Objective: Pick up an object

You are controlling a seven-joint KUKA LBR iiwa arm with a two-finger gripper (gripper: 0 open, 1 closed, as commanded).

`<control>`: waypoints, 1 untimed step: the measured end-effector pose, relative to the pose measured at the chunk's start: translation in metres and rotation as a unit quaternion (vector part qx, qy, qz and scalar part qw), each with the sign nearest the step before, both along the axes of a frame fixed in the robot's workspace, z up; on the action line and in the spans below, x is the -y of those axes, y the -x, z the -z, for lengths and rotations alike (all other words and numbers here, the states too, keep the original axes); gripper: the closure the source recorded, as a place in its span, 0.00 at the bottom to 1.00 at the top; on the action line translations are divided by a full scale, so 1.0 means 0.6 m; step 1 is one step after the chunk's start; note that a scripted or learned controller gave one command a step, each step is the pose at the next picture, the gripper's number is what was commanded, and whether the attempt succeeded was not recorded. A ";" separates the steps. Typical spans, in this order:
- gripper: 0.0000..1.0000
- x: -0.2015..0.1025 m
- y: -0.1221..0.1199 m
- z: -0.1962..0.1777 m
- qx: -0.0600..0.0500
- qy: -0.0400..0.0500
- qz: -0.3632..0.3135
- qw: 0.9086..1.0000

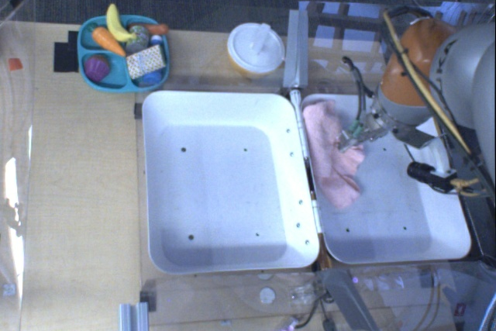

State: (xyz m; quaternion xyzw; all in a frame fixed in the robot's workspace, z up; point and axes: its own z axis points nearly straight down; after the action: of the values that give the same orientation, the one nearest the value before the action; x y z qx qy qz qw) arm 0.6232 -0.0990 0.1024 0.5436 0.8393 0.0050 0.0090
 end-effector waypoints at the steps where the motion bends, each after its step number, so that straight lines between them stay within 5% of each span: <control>1: 1.00 0.015 0.032 -0.083 -0.008 0.000 -0.008 1.000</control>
State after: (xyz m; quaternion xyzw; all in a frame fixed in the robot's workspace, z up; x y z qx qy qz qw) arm 0.6038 -0.1083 0.1525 0.5373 0.8434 0.0013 0.0023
